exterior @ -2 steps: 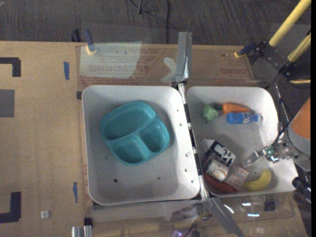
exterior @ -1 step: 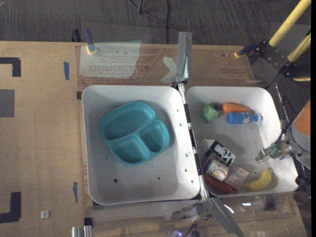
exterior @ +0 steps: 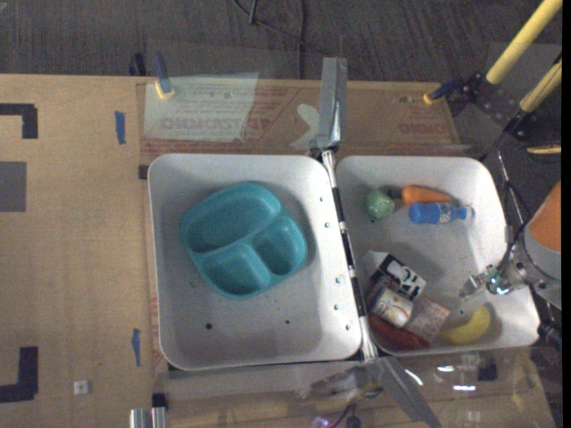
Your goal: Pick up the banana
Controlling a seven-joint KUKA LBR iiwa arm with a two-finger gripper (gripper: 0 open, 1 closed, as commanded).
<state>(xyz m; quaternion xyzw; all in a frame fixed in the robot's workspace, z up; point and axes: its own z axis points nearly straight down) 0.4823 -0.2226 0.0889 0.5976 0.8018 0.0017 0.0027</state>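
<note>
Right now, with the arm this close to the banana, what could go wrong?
The banana lies against the bin wall in the near corner, so the gripper may hit the rim. A can and a small packet crowd its other end and could get nudged or grabbed instead.

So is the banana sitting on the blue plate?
No, the banana lies in the right bin, while the blue plate is in the left bin.

a: what colours are in the right white bin [exterior: 489, 178]?
b: yellow banana [exterior: 469, 326] at five o'clock, green ball [exterior: 380, 204] and orange carrot [exterior: 426, 194] at eleven, blue bottle [exterior: 437, 213].
a: and the left bin [exterior: 169, 239]?
b: white, with a teal divided tray [exterior: 244, 238]; tan desk [exterior: 71, 239].
</note>
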